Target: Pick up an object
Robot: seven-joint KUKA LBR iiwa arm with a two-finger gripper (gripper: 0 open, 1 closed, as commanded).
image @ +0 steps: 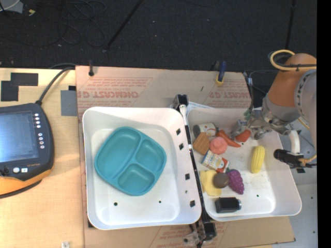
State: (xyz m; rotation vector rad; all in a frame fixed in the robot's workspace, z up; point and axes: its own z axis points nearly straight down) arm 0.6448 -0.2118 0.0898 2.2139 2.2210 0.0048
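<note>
The right bin (282, 198) holds several toy foods. A yellow corn cob (257, 159) lies toward its right, and purple grapes (236, 181) lie beside a brown round piece (221, 180) and a yellow piece (208, 183). A black block (227, 204) lies near the front wall. Further back are a pink piece (219, 145), an orange-brown piece (201, 142), a small printed packet (213, 160) and a red-orange carrot-like piece (231, 139). My gripper (246, 130) is low over the bin's back right, right at the carrot-like piece's right end.
A teal divided plate (131, 160) lies in the left bin (103, 211). A black divider strip (187, 154) runs between the bins. A teach pendant (23, 141) rests on the bench at the far left. Cardboard (155, 89) lies under the bins.
</note>
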